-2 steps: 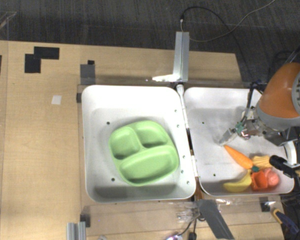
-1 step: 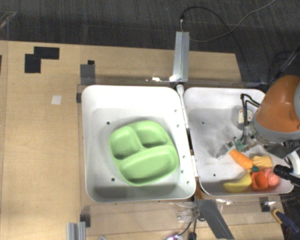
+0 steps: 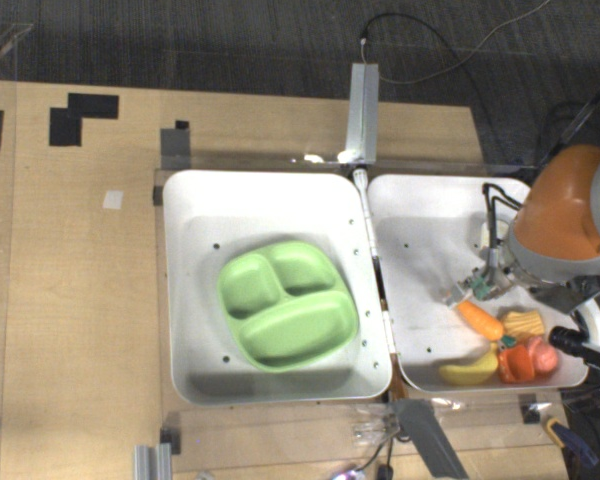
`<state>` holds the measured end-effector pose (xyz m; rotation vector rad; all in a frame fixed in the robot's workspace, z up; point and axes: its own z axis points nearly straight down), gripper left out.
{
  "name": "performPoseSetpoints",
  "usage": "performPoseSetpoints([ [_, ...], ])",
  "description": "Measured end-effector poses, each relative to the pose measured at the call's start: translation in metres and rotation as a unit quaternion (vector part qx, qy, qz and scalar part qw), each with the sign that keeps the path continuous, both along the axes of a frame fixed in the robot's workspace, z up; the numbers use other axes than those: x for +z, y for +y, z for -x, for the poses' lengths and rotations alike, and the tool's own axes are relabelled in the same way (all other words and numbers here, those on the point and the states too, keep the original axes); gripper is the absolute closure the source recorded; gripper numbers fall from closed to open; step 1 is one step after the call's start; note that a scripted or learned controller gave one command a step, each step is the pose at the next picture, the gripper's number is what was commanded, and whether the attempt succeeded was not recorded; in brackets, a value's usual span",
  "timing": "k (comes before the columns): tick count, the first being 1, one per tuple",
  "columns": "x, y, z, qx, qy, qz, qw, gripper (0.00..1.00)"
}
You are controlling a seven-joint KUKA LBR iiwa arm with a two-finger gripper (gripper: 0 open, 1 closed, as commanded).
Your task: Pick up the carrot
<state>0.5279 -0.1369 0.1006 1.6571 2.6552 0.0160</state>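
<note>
Below | wooden bench (image 3: 70, 298) | two white bins (image 3: 210, 218) | dark carpet (image 3: 180, 18) behind

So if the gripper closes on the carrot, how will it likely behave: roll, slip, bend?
The carrot looks like smooth, rigid toy plastic, so it probably won't bend but may slip. Its tapered round shape could roll or pivot. It lies near the corn and banana, which might get nudged.

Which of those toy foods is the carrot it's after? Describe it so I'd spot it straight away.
Look in the right-hand white bin, toward its near right corner, just below the gripper. The carrot is the plain orange tapered piece lying at a slant, above the yellow banana and left of the corn and red piece.
</note>
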Motion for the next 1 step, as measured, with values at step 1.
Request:
performPoseSetpoints([
  [1, 0.1304, 0.049, 0.0061, -0.119, 0.007, -0.0001, 0.9929, 1.0],
])
